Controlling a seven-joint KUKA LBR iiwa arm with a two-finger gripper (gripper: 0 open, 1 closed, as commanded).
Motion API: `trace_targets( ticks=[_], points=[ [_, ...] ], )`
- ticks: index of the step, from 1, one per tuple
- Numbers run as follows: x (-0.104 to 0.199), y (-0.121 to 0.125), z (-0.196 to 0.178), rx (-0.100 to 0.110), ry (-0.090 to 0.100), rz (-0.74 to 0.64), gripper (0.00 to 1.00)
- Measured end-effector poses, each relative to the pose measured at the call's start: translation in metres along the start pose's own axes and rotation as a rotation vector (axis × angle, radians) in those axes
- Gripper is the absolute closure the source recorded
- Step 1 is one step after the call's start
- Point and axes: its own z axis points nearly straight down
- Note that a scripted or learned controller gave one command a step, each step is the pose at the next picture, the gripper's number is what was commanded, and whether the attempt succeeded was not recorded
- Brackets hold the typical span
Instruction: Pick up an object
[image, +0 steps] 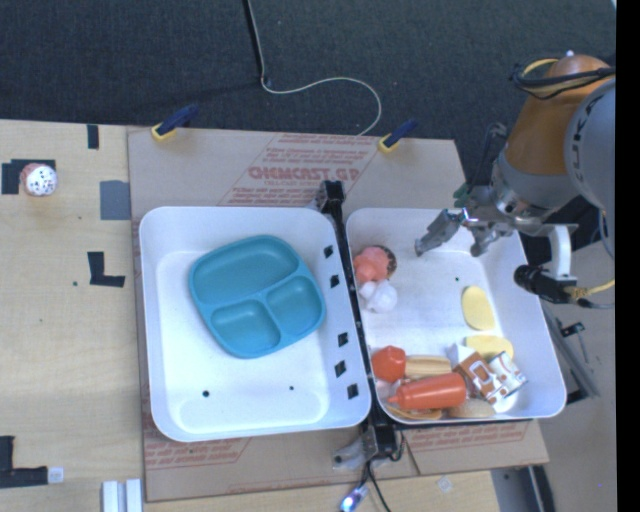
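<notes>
The grey two-finger gripper (455, 238) is hovering with fingers spread and nothing between them over the right shallow white bin's (545, 330) far edge. The pale yellow oval toy (478, 307) is lying near that bin's right edge.

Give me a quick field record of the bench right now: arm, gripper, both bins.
arm: reaches in from the right, over the right bin's upper part
gripper: fingers apart, nothing between them, above bare bin floor
left bin: one blue divided plate
right bin contents: pink and white pieces by the divider; yellow oval on the right; hot dog and other toy food along the near edge
task: nothing picked up yet
</notes>
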Motion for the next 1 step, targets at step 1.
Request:
trace_targets(
  ticks=[1],
  points=[
    [0.0792, -0.0274, -0.1301, -0.015, 0.001, -0.008, 0.0]
  ],
)
